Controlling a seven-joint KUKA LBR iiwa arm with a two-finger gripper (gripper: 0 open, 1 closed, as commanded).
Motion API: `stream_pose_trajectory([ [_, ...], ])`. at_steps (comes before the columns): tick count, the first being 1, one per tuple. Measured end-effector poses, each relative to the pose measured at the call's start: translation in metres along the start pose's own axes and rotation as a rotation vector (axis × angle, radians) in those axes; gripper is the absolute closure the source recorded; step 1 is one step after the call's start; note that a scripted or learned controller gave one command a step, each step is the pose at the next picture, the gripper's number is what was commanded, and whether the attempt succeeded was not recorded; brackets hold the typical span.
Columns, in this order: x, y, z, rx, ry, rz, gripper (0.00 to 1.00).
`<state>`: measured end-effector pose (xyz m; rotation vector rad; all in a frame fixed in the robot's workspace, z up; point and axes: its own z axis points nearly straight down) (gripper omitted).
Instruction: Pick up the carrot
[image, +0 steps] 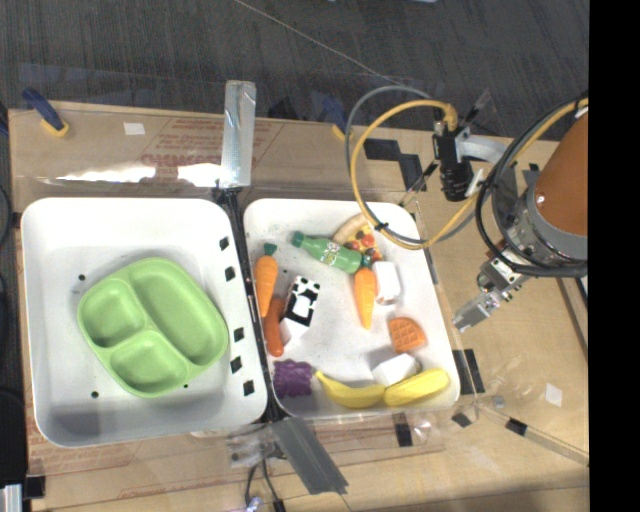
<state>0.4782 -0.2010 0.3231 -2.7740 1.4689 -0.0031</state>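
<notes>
The gripper (478, 310) hangs outside the right bin (432, 268), holding nothing; I cannot tell how wide it is. Two carrots lie inside: one (365, 294) in the middle, another (266, 283) by the left wall. Go for the middle one; it has more room around it.

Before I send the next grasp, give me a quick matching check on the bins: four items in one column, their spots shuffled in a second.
Items:
1. green plate
2. banana
3. green bottle
4. grapes

Places:
A. right bin, far side
B. left bin
C. right bin, near-left corner
D. right bin, along the near wall

Pairs: 1-B, 2-D, 3-A, 4-C
</notes>
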Motion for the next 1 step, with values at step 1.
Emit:
stream_pose_trajectory([
  [1,0.0167,-0.0226,-0.0017,-0.001,0.000,-0.107,1.00],
])
